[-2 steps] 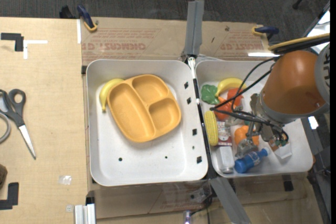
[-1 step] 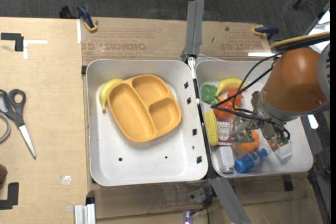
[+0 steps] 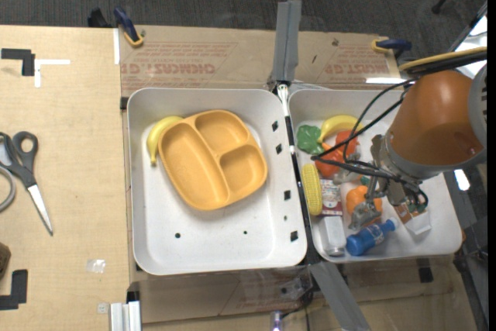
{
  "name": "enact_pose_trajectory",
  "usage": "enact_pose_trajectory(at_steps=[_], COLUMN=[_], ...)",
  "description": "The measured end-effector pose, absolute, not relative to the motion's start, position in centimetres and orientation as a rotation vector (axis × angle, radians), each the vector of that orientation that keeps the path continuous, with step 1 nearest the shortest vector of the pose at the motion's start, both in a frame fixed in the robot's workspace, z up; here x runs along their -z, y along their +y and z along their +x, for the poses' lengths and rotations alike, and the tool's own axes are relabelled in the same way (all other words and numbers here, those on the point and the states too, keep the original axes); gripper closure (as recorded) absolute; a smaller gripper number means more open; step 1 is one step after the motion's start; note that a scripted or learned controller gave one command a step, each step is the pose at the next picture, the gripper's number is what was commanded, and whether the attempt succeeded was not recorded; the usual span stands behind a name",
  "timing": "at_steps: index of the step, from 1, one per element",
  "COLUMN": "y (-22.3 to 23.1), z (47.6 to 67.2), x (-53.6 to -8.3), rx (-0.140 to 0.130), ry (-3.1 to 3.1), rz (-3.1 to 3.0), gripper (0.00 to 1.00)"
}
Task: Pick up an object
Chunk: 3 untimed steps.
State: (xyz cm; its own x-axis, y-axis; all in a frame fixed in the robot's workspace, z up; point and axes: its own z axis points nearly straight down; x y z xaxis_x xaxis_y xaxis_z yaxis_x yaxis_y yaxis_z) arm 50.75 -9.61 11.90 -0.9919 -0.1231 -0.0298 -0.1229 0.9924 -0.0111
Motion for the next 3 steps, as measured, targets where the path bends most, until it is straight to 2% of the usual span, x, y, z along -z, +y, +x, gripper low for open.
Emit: enact_pose_trajectory(at_steps=[1, 2, 3], y=[-9.5, -9.5, -9.4], z=[50.4, 50.4, 50.7], x=[-9.9, -9.9, -11.0], rx=[0.008, 0.008, 0.011], ry=[3.117, 3.118, 3.108], rz=[-0.172, -0.172, -0.175], gripper=[0.00, 0.00, 1.00])
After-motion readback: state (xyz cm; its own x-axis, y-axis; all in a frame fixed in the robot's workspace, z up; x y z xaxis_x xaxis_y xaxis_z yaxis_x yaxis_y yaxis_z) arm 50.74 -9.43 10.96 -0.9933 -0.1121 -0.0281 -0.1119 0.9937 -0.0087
